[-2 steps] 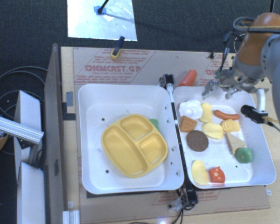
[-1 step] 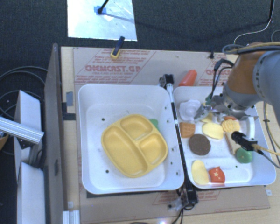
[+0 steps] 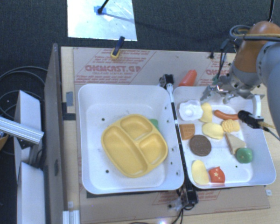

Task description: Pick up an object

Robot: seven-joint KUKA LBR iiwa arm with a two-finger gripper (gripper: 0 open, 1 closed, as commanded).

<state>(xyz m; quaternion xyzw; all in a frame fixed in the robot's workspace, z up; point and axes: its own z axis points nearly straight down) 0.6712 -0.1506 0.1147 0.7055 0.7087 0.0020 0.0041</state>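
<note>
The red piece (image 3: 216, 174) and the pale yellow piece (image 3: 199, 171) lie at the near edge of the right bin (image 3: 266, 169). The gripper (image 3: 219, 88) hangs over the far edge; I cannot tell its state. The toys are crowded — it may push neighbours and miss.

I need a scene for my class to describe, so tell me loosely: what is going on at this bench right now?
A grey robot arm with an orange band reaches in from the right, its wrist at the far edge of the right bin. That bin holds toy food: a fried egg, a sausage, a brown patty, a green ball and other pieces. The left bin holds a yellow divided tray. All the toys lie in the bin; nothing has been lifted.
</note>
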